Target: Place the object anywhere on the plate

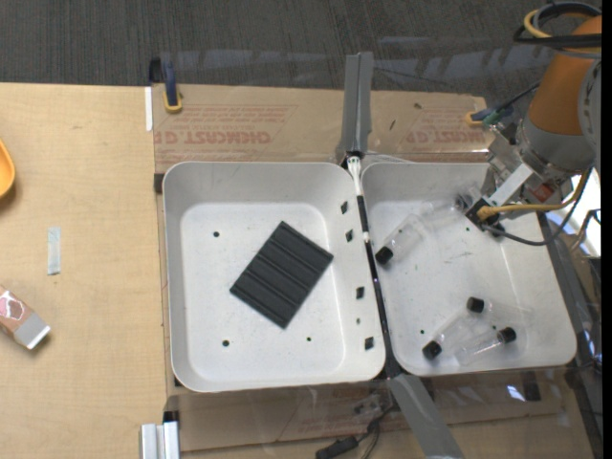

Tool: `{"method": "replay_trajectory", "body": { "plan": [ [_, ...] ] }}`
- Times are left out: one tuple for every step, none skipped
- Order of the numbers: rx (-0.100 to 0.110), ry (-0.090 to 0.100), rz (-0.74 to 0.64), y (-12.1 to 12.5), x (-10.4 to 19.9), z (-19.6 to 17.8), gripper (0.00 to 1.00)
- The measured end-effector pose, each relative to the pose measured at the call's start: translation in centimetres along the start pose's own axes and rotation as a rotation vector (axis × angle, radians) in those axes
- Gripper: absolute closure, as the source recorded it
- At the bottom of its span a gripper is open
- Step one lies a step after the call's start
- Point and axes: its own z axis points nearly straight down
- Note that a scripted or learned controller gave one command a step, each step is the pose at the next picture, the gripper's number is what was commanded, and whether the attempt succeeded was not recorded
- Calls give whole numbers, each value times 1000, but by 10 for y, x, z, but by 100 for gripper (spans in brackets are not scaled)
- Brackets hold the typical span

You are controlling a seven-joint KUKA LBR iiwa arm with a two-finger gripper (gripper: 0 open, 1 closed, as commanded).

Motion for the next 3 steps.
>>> {"method": "replay_trajectory", "body": {
  "plan": [
    [-1, 1, 33, -39, 75, -72, 100],
    [-1, 1, 130, -62, 119, -127, 100],
    [-1, 0, 130, -62, 119, -127, 0]
  ]
}}
